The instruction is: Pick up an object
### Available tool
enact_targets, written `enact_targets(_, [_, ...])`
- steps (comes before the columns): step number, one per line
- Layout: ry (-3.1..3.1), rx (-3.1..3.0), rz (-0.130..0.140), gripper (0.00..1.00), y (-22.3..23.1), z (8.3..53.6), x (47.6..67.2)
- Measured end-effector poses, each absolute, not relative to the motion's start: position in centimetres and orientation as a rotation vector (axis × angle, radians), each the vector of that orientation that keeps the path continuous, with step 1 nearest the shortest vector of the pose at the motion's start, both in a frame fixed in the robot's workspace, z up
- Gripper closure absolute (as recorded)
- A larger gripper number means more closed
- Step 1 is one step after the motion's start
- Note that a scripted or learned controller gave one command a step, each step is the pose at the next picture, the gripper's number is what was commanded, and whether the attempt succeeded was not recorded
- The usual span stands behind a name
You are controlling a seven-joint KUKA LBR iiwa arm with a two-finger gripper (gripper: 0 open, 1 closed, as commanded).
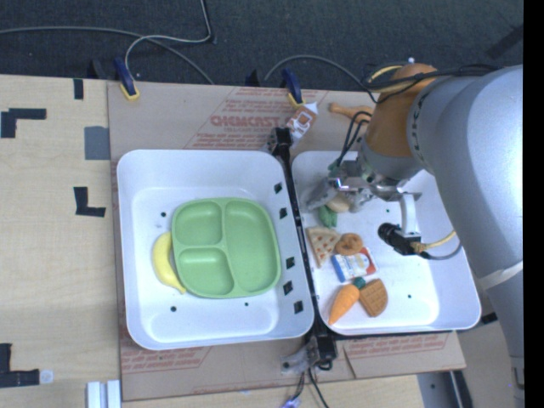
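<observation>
You see the arm [476,143] reaching in from the right, its orange band above the right bin [442,313]. The left bin [136,228] holds a green tray [226,246] with three compartments, and a banana [163,262] lies touching the tray's left edge. The gripper [340,195] hangs low over the far left part of the right bin, close to a pale item under it; you cannot tell how its tips stand. Nearer you, a cracker [322,245], a brown cookie [348,245], a blue-and-white packet [352,266], a carrot [343,303] and another cookie [373,297] lie clustered in that bin's left half.
</observation>
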State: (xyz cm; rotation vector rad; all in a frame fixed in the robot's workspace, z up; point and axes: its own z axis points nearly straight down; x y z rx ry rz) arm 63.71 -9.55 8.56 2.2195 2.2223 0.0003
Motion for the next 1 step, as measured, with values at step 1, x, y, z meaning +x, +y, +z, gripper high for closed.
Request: enact_targets(1, [2.224, 2.218, 0.0, 1.0, -9.52, 9.6, 63.72])
